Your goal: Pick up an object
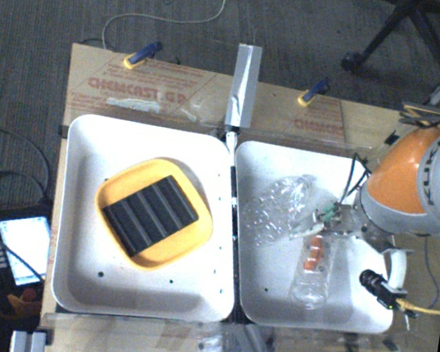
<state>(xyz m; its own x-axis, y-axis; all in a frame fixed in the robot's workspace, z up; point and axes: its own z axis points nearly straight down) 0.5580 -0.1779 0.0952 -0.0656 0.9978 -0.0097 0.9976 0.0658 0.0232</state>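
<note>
A yellow block with a black ribbed top (155, 212) lies in the left bin (72, 272). In the right bin (266, 303) a crumpled clear plastic wrapper (277, 207) lies at the middle. A clear plastic bottle with an orange label (313, 265) lies lengthwise just right of the wrapper. My gripper (331, 217) reaches in from the right, low over the right bin, at the bottle's far end and beside the wrapper's right edge. The arm's wrist and orange band (406, 180) cover the bin's right side.
The bins stand side by side on a brown board (151, 90) with a metal post (244, 84) at the back between them. Two blue-and-yellow clamps (142, 53) hold the board's far edge. Cables and a tablet (20, 243) lie on the floor at left.
</note>
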